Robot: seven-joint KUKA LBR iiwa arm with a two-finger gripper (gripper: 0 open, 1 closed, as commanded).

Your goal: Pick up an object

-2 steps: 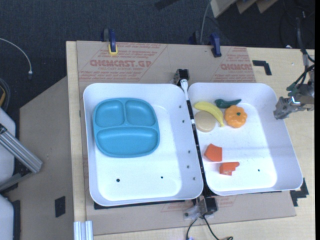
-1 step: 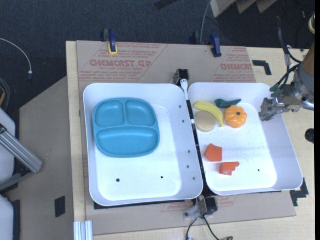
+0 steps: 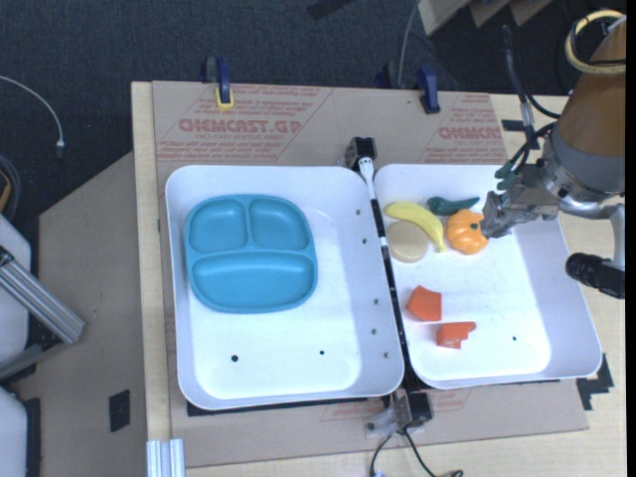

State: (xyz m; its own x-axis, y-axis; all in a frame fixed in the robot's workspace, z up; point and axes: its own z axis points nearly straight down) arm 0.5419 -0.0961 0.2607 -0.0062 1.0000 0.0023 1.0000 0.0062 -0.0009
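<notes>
The bench point(image 3: 298, 117) carries two white bins. The left bin point(image 3: 283, 366) holds a blue divided plate point(image 3: 250, 252). In the right bin point(image 3: 537, 346), the tool point(image 3: 494, 219) sits against an orange pepper point(image 3: 465, 233), a rounded fruit whose green stem point(image 3: 449, 205) points up-left; whether it is clamped, I cannot tell. Just left lie a yellow banana point(image 3: 417, 223), a tan disc point(image 3: 406, 241) and two red-orange blocks point(image 3: 425, 304).
</notes>
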